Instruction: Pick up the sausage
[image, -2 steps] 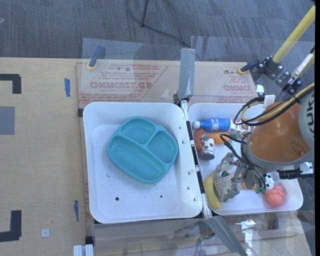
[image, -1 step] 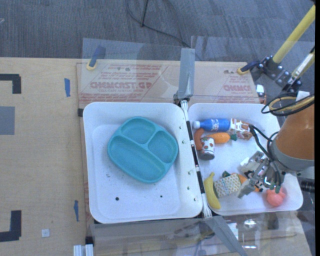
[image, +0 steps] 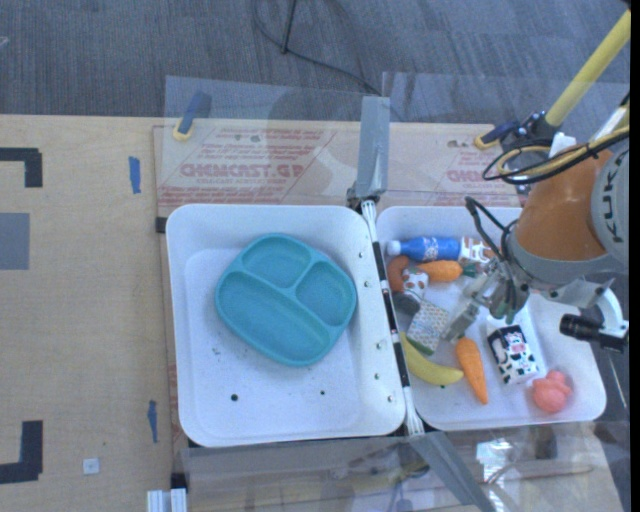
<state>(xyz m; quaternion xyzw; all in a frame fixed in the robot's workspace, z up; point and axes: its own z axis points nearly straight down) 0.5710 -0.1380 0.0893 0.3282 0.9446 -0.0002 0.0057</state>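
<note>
The gripper (image: 470, 312) hangs low in the right bin (image: 590, 405), just below the blue-capped bottle (image: 428, 247), though whether it is spread or clenched I cannot tell from up here. The sausage (image: 398, 273), a reddish-brown piece, lies directly under that bottle's cap end, against the bin's left wall, with an orange carrot (image: 441, 270) just beside it. It looks a light, smooth, rounded toy, likely slippery, so a pinch across its middle seems the best bet.
</note>
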